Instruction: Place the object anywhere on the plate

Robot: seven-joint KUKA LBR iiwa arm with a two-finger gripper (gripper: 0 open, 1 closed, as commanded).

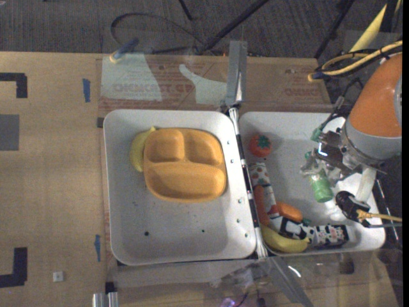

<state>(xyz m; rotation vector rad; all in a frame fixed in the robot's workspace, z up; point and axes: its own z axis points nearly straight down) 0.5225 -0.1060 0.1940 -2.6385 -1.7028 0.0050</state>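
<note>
1. Nearest the camera, along the front wall of the right bin (374, 238), lie a yellow banana (281, 240) and a black-and-white patterned item (323, 234), with a small orange piece (287, 210) just behind the banana.
2. A long orange-and-white item (260, 187) lies along that bin's left wall, and a red tomato-like toy (259, 145) sits behind it.
3. The gripper (324, 165) hangs over the middle of the right bin, below the arm's orange band (383, 110). A green bottle-like object (321, 186) sits right at its fingers; whether it is clamped between them, or how far they are parted, cannot be told.
4. In the left bin (121, 229), the orange divided plate (185, 164) rests in the far half, well apart from the green object. A yellow item (137, 151) pokes out from under its left edge.
5. Farthest back, the worktop (51, 171) carries blue tape marks, and dark cables cross the floor beyond.
</note>
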